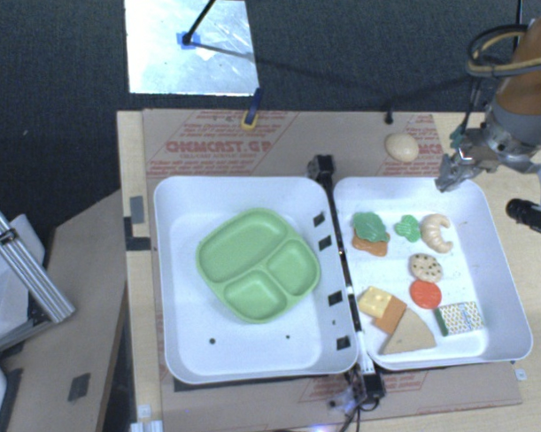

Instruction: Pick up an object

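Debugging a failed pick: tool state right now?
Tool: open or shut cannot be told; it sits over the far rim of the right bin, nothing visibly held.

Two white bins (174, 258), one green divided plate (257, 264), eight toy foods in the right bin (498, 274).

The table (206, 133) is a tan board printed with red lettering, set on dark carpet (54, 94) — a shiny silver sheet (194, 45) lies beyond its far edge.
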